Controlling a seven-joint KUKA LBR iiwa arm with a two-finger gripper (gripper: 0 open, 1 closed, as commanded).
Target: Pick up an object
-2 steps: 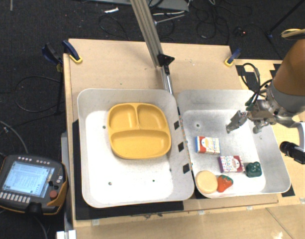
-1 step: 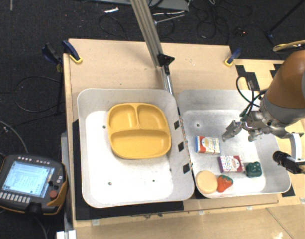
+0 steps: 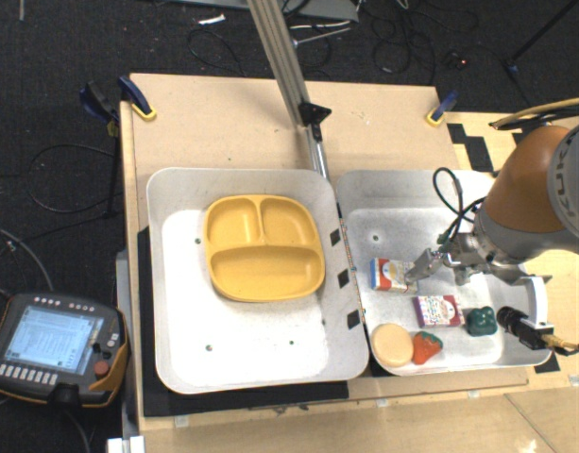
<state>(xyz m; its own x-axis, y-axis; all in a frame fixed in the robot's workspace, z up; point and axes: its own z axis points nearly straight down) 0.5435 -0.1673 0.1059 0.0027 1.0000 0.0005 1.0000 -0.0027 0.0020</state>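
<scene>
— Two bins point(image 3: 176, 366) sit on the tabletop point(image 3: 223, 121); what is hard to read?
— Whether the jaws point(image 3: 423, 267) are open or closed: I cannot tell, they are small and grey against the right bin.
— And the nearest object?
— A small red-and-white carton point(image 3: 387, 275) lies flat just left of them. Nearer are a purple packet point(image 3: 436, 310), green piece point(image 3: 480, 322), strawberry point(image 3: 426, 347) and round bun point(image 3: 393, 344).
</scene>
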